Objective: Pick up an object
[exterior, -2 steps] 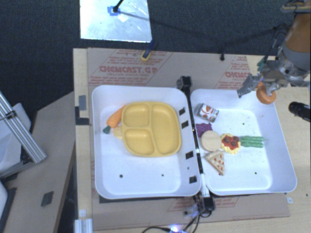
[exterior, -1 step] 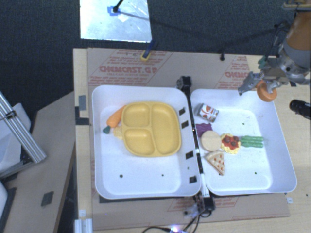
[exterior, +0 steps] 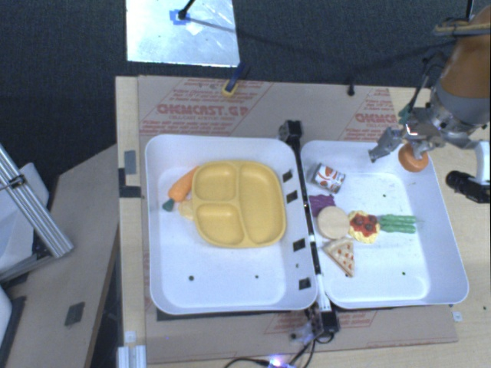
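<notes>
My gripper (exterior: 397,150) hangs over the far right corner of the right bin (exterior: 430,282). An orange round object (exterior: 415,160) sits right under it at the bin's far edge; whether it is gripped is unclear. Further in the right bin lie a small red and white can (exterior: 328,177), a purple piece (exterior: 321,203), a tan round bun (exterior: 333,222), a yellow piece with red topping (exterior: 364,226), a green bundle (exterior: 396,222) and a wedge-shaped slice (exterior: 341,257).
The left bin (exterior: 165,282) holds a yellow divided plate (exterior: 234,204) with a carrot (exterior: 181,185) at its left side. A black divider (exterior: 303,213) runs between the bins. A metal sheet (exterior: 182,21) lies beyond the bench.
</notes>
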Action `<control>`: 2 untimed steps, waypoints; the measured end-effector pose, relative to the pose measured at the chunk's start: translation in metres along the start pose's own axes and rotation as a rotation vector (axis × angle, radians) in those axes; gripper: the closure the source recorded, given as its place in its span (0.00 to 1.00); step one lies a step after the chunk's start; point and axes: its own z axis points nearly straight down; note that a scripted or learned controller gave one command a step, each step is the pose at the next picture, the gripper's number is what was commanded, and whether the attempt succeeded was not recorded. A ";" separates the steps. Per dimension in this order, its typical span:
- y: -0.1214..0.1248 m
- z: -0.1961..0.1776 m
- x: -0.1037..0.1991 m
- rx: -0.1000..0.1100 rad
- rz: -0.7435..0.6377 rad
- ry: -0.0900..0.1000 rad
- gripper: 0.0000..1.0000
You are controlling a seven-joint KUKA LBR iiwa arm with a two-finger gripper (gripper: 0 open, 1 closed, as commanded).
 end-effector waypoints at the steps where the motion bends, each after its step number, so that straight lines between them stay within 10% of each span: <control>1: -0.004 0.043 -0.002 0.000 0.000 0.000 0.00; 2: -0.014 0.097 0.001 0.001 -0.001 0.001 0.00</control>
